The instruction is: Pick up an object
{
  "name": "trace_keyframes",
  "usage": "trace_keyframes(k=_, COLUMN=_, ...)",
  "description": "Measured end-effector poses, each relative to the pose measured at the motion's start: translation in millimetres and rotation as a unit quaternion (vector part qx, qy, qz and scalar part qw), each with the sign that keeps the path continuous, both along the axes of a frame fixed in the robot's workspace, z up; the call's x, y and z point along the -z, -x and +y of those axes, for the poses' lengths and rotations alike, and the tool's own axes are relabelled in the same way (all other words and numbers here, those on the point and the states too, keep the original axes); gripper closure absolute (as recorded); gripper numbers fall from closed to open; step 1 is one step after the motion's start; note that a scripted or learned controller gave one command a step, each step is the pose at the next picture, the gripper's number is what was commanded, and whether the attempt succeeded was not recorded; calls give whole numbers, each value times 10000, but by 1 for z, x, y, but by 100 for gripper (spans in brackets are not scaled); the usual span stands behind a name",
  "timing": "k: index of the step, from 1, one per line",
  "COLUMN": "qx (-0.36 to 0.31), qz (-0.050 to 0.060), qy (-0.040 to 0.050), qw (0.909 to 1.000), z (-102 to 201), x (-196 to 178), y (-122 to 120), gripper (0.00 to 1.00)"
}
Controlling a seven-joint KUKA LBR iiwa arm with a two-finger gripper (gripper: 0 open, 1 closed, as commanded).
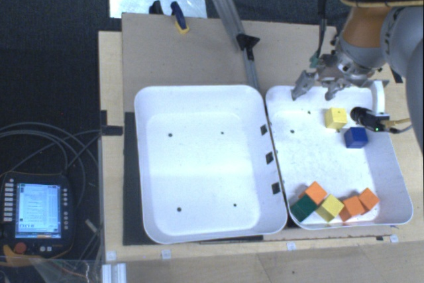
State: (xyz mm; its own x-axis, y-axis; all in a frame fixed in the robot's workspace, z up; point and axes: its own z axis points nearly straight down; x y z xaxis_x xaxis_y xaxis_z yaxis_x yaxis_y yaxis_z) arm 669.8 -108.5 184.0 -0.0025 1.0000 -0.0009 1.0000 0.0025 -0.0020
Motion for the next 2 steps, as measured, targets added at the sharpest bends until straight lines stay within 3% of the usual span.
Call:
trace_keyframes(k=1, qx=1, qz=3, qy=0, qw=10000, z=-7, x=54, y=-7, gripper=0)
trace_keyframes(k=2, qx=-4, qz=-10, qy=1, qw=10000, z=-7, x=79, y=-7, gripper=0)
